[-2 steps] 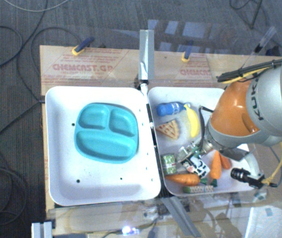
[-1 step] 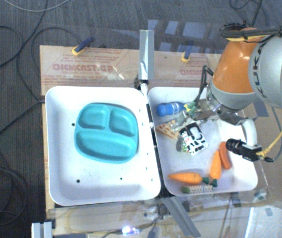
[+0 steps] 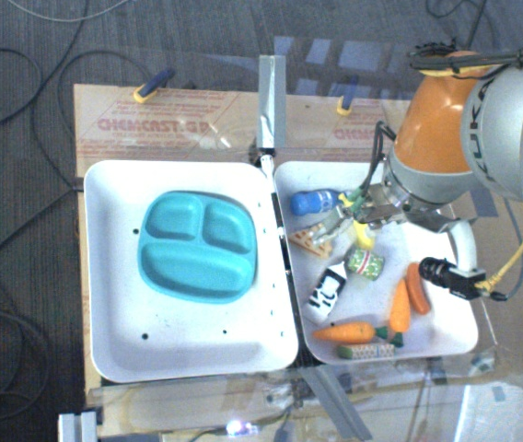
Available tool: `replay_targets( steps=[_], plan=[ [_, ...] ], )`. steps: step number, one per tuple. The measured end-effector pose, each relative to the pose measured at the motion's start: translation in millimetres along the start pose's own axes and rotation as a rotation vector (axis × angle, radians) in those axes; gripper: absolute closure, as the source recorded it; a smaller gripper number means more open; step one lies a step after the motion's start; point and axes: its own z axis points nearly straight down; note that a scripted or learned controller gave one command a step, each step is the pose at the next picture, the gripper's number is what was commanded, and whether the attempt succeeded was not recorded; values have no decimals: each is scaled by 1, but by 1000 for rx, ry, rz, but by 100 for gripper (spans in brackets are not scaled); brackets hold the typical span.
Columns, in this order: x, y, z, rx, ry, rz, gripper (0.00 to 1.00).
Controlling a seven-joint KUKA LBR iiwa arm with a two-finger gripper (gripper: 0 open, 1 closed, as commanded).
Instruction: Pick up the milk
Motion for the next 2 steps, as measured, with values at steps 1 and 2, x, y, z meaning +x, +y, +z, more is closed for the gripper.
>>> replay_targets(
  steps=[1, 2],
  plan=[
    [-44, -5, 89, -3, 2, -94, 0],
    [-50, -8, 127, -2, 1, -112, 0]
  ],
)
